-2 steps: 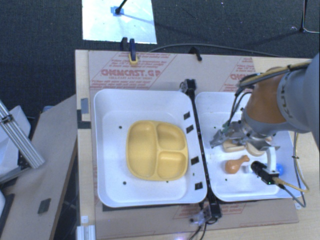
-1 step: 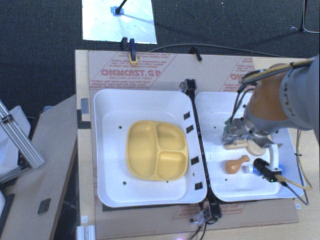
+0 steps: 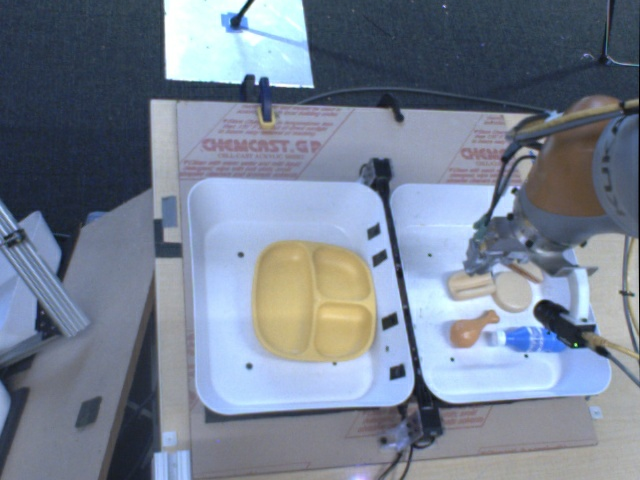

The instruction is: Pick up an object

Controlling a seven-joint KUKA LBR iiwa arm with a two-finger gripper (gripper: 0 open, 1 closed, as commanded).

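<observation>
Blue bottle (image 3: pixel 527 340) lies below the hand (image 3: pixel 478 261) — grip state unclear.

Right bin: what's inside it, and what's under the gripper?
Inside the right bin: tan block, pale round disc, orange drumstick toy, blue bottle. The gripper hangs above the block; the arm hides the bin floor behind it.

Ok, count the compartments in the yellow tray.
3 in the yellow divided tray in the left bin: one long on its left side, two smaller at upper right and lower right.
</observation>
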